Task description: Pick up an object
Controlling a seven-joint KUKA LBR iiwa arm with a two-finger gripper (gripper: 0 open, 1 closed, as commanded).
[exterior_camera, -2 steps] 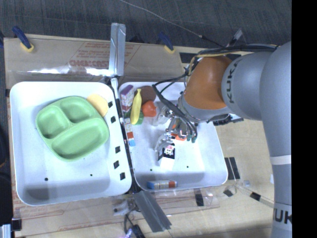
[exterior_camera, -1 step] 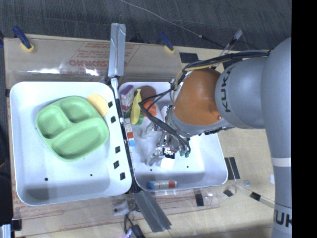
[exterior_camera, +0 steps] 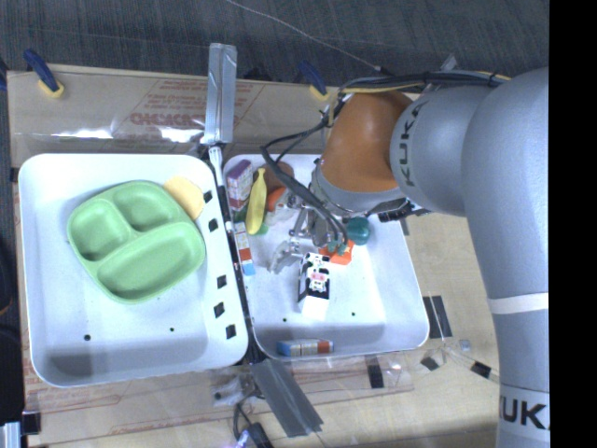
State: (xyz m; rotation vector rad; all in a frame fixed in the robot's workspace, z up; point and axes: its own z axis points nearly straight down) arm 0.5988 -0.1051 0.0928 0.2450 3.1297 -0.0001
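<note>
1. Readable writing: "KU" on the grey arm (exterior_camera: 466, 147) above the jaws, cut short where the casing curves away; "KU" again on the arm's lower part, cut by the frame edge. Red print on the clear sheet (exterior_camera: 168, 112) far up and left of the jaws, too blurred to read.
2. Gripper (exterior_camera: 312, 234) down inside the right bin (exterior_camera: 403, 292), among the objects. Jaw width: cannot tell, since the wrist and cables cover much of it. Nothing seen clamped between.
3. Nearest candidates for picking: one black-and-white patterned box (exterior_camera: 317, 280) just below the jaws, its printing too small to read; one orange piece (exterior_camera: 340, 253) and one teal piece (exterior_camera: 358, 231) just to the right, both partly hidden by the wrist.
4. Left of the jaws: one yellow banana (exterior_camera: 256, 203), upright along the bin; one purple-and-white carton (exterior_camera: 240, 180) beside it, label unreadable.
5. Well below the jaws, against the near wall: one slim tube (exterior_camera: 304, 347) with an orange end.
6. Far left of the jaws, in the left bin (exterior_camera: 33, 278): one green divided plate (exterior_camera: 135, 241) with three compartments and one yellow block (exterior_camera: 185, 194) touching its upper right rim.
7. Counted: two white bins, two blue clamps (exterior_camera: 43, 73) along the far edge.
</note>
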